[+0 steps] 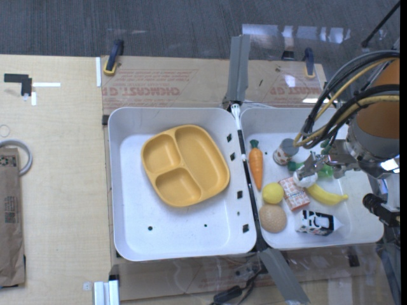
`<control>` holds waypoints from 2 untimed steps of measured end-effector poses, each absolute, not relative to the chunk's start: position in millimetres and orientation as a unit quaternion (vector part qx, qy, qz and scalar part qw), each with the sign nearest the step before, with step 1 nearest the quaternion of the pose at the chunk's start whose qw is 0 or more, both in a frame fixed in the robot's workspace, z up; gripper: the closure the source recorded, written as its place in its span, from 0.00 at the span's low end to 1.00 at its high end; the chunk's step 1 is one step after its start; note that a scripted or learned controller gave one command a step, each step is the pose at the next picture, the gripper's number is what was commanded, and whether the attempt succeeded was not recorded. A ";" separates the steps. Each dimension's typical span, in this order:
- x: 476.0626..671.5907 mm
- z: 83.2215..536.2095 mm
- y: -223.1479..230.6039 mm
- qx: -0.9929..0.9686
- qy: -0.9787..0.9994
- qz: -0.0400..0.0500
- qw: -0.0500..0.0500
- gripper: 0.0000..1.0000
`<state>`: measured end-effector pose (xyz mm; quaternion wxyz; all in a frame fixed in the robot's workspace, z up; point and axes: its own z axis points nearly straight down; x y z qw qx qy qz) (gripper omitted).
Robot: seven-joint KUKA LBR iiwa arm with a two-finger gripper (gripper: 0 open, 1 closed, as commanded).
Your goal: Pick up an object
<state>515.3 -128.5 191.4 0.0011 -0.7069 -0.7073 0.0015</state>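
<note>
Above the right bin [356, 230], tool [310, 170] beside banana [327, 194].

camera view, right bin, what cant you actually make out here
- Gripper in the camera view: cables and the wrist cover it, so whether it is open or shut cannot be told.
- Green item under the gripper: mostly hidden by the gripper, kind unclear.
- Black and white packet: print too small to read.
- Small carton beside the lemon: label too small to read.
- Arm: cut off by the right edge.
</note>
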 end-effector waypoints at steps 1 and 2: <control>509.8 95.6 -172.9 -0.582 -0.813 -0.001 -0.003 0.00; 510.4 104.6 -172.7 -0.583 -0.813 -0.001 -0.003 1.00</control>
